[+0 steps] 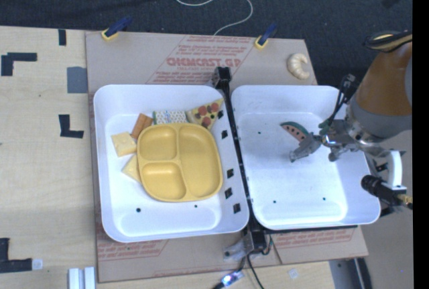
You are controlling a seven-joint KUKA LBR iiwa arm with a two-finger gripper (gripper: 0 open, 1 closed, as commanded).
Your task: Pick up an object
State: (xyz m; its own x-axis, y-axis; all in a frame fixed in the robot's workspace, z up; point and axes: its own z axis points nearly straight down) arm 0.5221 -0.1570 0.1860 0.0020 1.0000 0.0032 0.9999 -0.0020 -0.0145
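A small green-and-red object (292, 127) lies in the right bin (268, 204), toward 10 o'clock of its floor. The claw (315, 149) hangs just beside it at 4 o'clock, fingers spread apart and clamping nothing. In the left bin (114, 214) on the counter (40, 147), a yellow divided plate (179, 161) overlaps several flat pieces (125, 143).

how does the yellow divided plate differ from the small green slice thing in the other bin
The yellow divided plate is large and covers much of the left bin; the green slice is small, taking little of the right bin. The plate lies over other pieces; the slice lies alone beside the end effector. The plate is squarish, the slice curved. Both rest on bin floors.
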